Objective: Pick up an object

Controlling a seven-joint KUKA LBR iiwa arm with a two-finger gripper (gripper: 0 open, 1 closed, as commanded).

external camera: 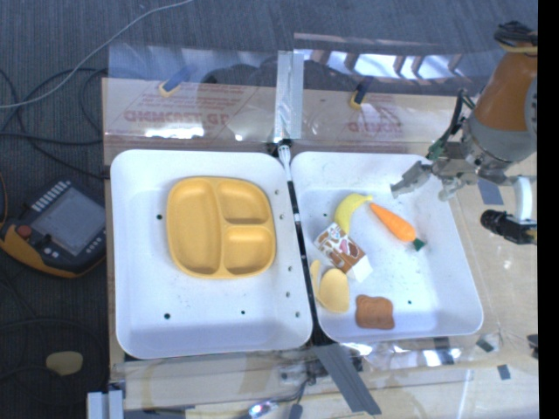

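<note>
1. Judging by the layout, the pick has not begun: the claw (pixel 434 180) hangs over the far right corner of the right bin (pixel 454 260), gripping nothing.
2. Its two fingers are spread wide, touching no object.
3. The nearest candidate, a carrot (pixel 393 223), lies just beside a banana (pixel 350 209) toward the bin's middle.
4. A snack packet (pixel 339 248), a pale slice (pixel 333 290) and a brown piece (pixel 375 312) sit nearer the front edge.
5. Next, the claw likely must move inward over the carrot, descend, then close.
</note>
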